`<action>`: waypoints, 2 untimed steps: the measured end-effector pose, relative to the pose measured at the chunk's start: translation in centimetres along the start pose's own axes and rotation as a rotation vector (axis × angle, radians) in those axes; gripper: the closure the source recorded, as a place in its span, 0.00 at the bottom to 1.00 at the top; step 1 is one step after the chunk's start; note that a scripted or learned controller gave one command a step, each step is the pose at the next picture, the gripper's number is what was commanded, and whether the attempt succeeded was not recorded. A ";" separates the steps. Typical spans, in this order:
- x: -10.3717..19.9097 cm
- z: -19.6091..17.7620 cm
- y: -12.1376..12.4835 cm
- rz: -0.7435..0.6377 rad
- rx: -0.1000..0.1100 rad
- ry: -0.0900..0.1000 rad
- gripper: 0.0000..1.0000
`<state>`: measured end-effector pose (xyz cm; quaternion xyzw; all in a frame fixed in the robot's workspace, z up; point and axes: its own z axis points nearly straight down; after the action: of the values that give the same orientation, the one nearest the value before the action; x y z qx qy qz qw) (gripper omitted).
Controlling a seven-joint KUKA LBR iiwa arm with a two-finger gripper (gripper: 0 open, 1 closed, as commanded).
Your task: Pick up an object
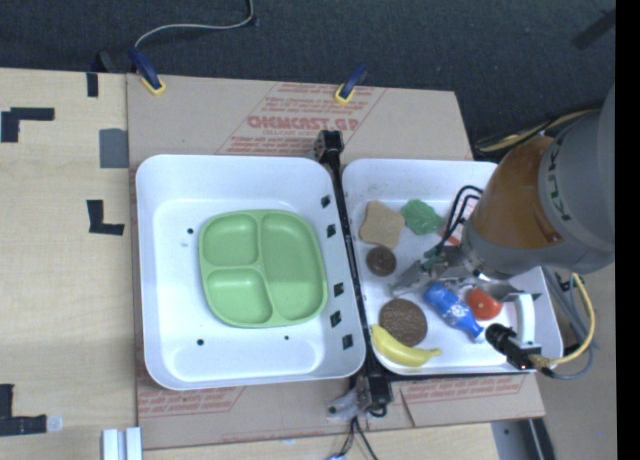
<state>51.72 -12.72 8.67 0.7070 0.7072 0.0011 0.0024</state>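
While the claw [420, 270] hangs over the right bin [445, 173], its grip state cannot be told. Nearby: blue bottle [452, 310], banana [402, 347].

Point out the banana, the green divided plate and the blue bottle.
banana [403, 350], camera view, middle of its curved body.
green divided plate [263, 268], camera view, central divider ridge.
blue bottle [453, 311], camera view, middle of its body.

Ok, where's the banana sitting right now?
The banana lies in the right bin, at its front-left corner, just below the large brown disc and left of the blue object.
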 end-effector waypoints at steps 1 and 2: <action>2.3 0.0 5.5 -0.002 -0.001 0.001 0.00; 2.1 0.3 14.4 -0.007 0.043 0.005 0.00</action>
<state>66.09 -10.59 8.45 0.7045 0.7095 -0.0122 -0.0143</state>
